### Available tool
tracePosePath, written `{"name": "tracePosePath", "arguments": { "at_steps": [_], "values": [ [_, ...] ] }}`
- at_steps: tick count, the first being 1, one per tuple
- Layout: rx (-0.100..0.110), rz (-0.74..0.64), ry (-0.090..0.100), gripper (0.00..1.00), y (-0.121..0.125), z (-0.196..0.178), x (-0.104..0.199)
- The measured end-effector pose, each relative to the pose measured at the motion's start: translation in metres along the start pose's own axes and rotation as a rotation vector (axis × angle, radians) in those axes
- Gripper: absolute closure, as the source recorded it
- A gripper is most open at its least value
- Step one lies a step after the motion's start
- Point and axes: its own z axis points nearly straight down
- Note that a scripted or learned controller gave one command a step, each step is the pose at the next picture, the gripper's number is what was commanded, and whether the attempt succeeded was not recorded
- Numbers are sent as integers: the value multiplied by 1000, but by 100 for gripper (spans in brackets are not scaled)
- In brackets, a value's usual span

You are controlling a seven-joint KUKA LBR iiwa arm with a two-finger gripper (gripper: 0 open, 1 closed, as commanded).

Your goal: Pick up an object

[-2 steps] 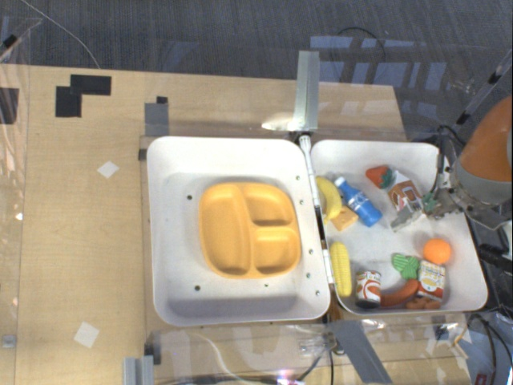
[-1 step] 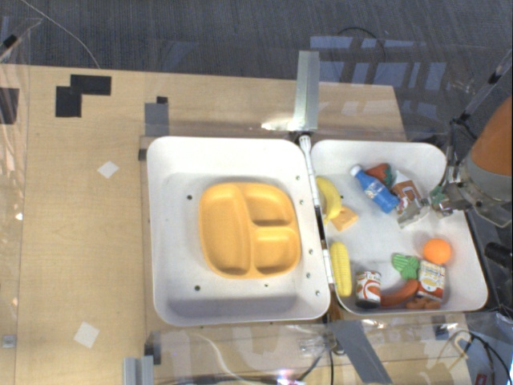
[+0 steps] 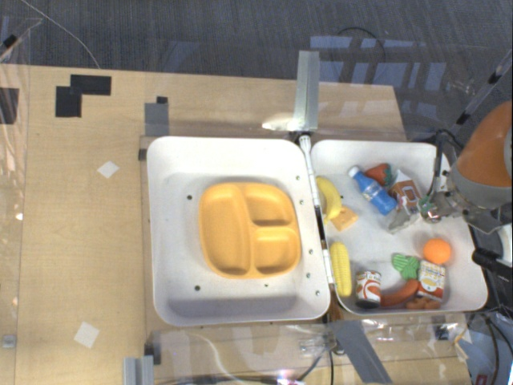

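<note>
Low over the right white plastic bin (image 3: 478, 295) on the tabletop, the gripper (image 3: 413, 212) has fingers whose spread I cannot tell, just beside a blue plastic bottle (image 3: 374, 191), near an orange ball (image 3: 437, 252).

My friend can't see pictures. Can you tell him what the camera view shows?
A robot arm's gripper reaches down from the right into the right bin, which is full of toy food, next to a blue bottle. The left bin holds a yellow divided tray.
</note>
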Motion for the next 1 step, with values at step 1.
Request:
{"name": "tracePosePath", "arguments": {
  "at_steps": [1],
  "values": [
    [-3, -491, 2, 0, 18, -1, 57]
  ]
}}
